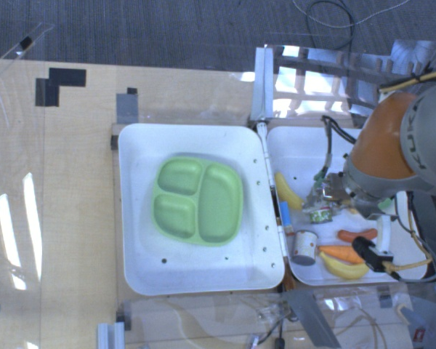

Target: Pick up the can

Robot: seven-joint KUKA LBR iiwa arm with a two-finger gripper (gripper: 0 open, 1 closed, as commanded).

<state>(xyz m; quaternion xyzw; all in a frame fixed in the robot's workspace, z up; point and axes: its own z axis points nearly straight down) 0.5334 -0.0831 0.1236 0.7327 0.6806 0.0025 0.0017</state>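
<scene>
Camera view: the can (304, 245) was noted in the right bin (294, 145), near its front-left corner beside a banana (346, 268), apparently upright with its long axis vertical, lying just below-left of the gripper (321, 202), whose jaw opening could not be told.

The arm (414, 144) is made of rounded grey segments, and a wide orange band (381, 140) goes around it above the wrist. Thin black cables (328, 133) run along the wrist, and the end part carries small metal pieces with green and white details. The gripper (321, 198) is small, mostly metal-coloured, with dark parts.
</scene>
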